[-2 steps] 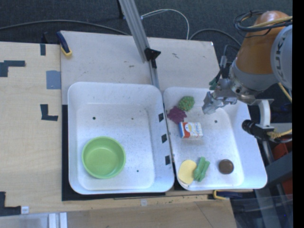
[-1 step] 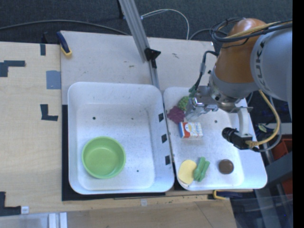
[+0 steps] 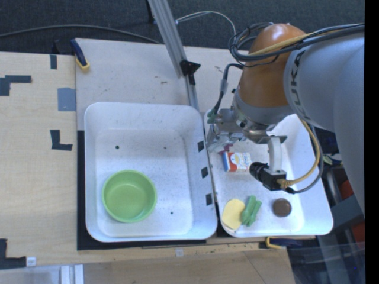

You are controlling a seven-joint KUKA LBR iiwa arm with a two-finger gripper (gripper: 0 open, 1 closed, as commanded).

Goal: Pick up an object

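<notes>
Pale wood covers the tabletop, which bears a few dark tape marks on its left part and two shallow white bins side by side. Beyond its far edge lies dark carpet crossed by a thin cable. A slanted metal bar comes down from the top of the view to the far edge of the left bin.

A green bowl sits upright in the near left corner of the left bin, well apart from everything else.

The right bin holds the small things. A red-and-white carton lies near the bin's middle. Toward the near edge, a yellow piece and a green piece lie touching or just beside each other, and a small brown round thing rests to their right, apart from them.

The grey arm with its orange band reaches in from the right and hangs over the far part of the right bin. The pincer is low over the bin, just beyond the carton, and nothing can be seen between its fingers. How wide it stands cannot be told from this angle. A black fitting with a yellowish hose hangs beside the wrist, above the bin's right half.
</notes>
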